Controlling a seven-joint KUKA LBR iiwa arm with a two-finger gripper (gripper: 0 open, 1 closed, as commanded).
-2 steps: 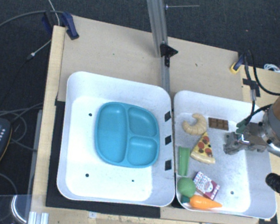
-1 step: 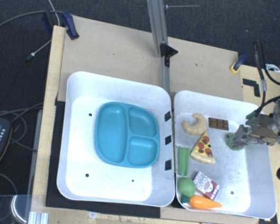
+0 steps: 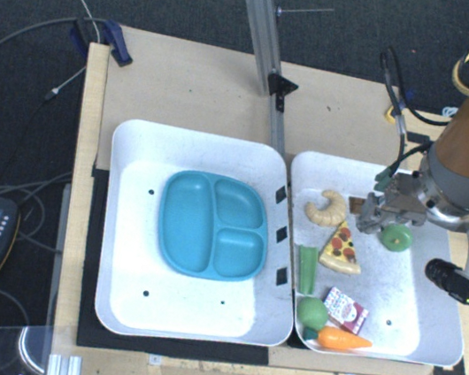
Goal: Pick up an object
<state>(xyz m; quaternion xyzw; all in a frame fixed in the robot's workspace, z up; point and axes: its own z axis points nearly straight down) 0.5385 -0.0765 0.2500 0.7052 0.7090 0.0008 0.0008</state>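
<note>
The pincer (image 3: 383, 219) hangs low over the upper part of the right bin (image 3: 430, 351), and from this slanted view I cannot tell whether it is released or clenched, nor whether anything sits in it. A small green ball-like toy (image 3: 397, 239) lies just beside it on its right, and a tan croissant (image 3: 328, 208) lies near on its left; either could be the thing to pick, though which one is aimed at is unclear. The likely failure is a descent that lands between the two, closing on air or nudging the round green toy so that it rolls away across the smooth bin floor. The pizza slice (image 3: 342, 250) lies just below and could be clipped or dragged along. Further down the bin, a green stick (image 3: 306, 269), a pink packet (image 3: 345, 310), a green round fruit (image 3: 313, 313) and an orange carrot (image 3: 342, 340) crowd the lower left corner, well apart from the pincer. The left bin (image 3: 123, 207) holds a blue divided plate (image 3: 212, 226), out of the way on the bench (image 3: 190, 84).
</note>
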